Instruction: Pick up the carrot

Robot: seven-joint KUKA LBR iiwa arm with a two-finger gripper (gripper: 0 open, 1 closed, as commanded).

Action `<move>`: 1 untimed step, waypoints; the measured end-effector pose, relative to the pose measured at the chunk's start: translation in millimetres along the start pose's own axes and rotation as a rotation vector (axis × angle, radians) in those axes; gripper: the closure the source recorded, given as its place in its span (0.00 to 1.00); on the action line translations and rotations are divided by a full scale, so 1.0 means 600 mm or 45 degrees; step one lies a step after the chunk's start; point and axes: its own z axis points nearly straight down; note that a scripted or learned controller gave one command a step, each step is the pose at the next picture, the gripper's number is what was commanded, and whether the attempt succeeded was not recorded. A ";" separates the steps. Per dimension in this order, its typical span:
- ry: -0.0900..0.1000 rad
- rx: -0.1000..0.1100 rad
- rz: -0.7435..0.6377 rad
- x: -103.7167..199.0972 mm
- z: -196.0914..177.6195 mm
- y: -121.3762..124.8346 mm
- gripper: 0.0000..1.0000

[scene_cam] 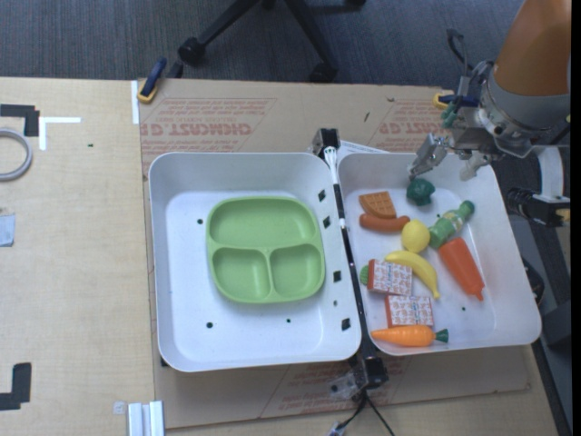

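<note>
Tool point(451, 157) at the end of the grey arm hangs over the far edge of the right bin point(517, 284), its two fingers spread apart with nothing between them. Just below and slightly left of the tool lies a small dark green vegetable point(419, 190), close to the left finger but not gripped.

Two carrot-like toys lie in the right bin. One orange carrot point(461, 267) lies nearer the camera than the tool, roughly straight below it in the view, slanted, with its thick end touching or just beside a green bottle point(451, 223). A second carrot point(408, 336) with a small green stub lies on its side at the bin's near edge, well apart from the tool.

Between the tool and that second carrot sit the other toys: a slice of toast point(378, 204) and a sausage point(384, 222) to the tool's lower left, a yellow lemon point(415, 235) beside the bottle, a banana point(417, 270) below the lemon, and two small red and white cartons point(391, 278) point(409, 312) near the banana.

Left bin point(172, 271), well to the tool's left, holds a light green divided plate point(266, 249). Both bins rest on cardboard point(209, 121) over the tabletop point(68, 271).
</note>
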 end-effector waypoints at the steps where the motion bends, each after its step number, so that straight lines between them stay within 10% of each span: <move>1: 0.000 0.000 0.037 0.076 0.140 -0.071 0.00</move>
